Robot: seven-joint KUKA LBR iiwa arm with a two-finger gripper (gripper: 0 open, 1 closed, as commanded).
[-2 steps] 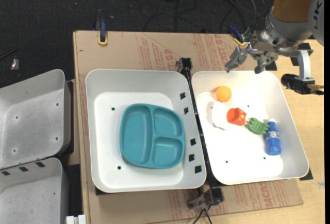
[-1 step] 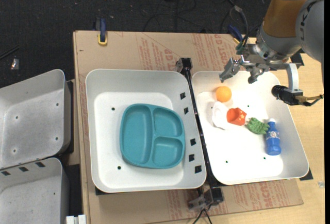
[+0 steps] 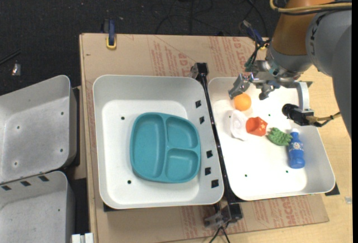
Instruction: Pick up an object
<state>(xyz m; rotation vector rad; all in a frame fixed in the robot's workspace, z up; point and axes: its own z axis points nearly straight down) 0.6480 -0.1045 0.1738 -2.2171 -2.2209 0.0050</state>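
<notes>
In the right bin lie an orange ball, a white crumpled thing, a red piece, a green toy and a blue bottle. My gripper hangs over the bin's far left part, just above and beside the orange ball. Its two fingers stand apart, one finger near the ball, and nothing sits between them.
The left bin holds a teal divided plate. A black divider runs between the two bins. White spare trays lie off the bench at the left. Bare floor shows in the right bin's front half.
</notes>
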